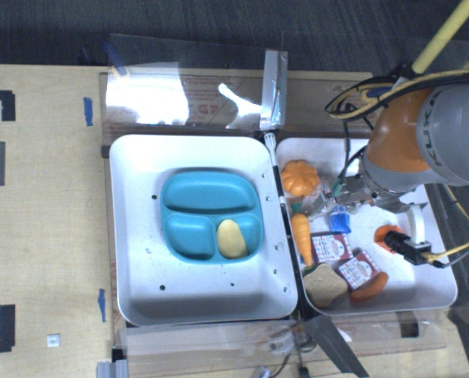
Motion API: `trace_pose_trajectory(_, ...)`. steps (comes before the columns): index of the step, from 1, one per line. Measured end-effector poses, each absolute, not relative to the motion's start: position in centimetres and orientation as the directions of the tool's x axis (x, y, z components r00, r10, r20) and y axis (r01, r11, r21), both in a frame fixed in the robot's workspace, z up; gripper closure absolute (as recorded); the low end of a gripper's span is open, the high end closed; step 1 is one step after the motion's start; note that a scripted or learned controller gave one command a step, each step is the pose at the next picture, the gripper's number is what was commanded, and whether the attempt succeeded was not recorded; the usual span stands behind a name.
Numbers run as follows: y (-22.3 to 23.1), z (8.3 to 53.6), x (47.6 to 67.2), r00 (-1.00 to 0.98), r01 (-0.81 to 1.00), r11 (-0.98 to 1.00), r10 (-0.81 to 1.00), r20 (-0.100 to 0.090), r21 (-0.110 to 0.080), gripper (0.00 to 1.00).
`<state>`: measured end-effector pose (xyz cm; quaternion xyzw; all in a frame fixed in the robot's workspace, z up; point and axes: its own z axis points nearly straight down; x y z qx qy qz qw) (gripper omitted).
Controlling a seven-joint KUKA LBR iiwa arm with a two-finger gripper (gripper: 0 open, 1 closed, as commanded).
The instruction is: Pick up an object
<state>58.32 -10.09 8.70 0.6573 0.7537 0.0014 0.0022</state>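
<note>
My gripper (338, 198) hangs low over the middle of the right bin (439, 290), reaching in from the grey and orange arm at the upper right. Just below it lies a small blue block (340, 223). An orange pumpkin (299, 177) sits to its left at the bin's back corner. A carrot (301, 239) lies along the left wall. Two red and white packets (329, 248) (355, 270) lie in front of the gripper, with a brown bread piece (323, 284) and a red sausage (370, 287) by the front wall. Nothing shows between the gripper's tips.
The left bin (132, 235) holds a blue divided plate (199, 195) with a yellow egg-shaped thing (232, 239) in its lower right compartment. A small orange-red thing (386, 234) lies right of the blue block. A clear plastic wall (187, 93) stands behind the bins.
</note>
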Motion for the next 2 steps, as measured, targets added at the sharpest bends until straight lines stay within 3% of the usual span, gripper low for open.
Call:
trace_pose_trajectory(1, -10.2, 10.0, 58.5, -0.134, 0.991, 0.134, 0.991, -0.004, 0.011, 1.00)
trace_pose_trajectory(2, -5.4, 21.6, 58.8, 0.011, 1.000, -0.011, 1.000, 0.001, 0.008, 1.00)
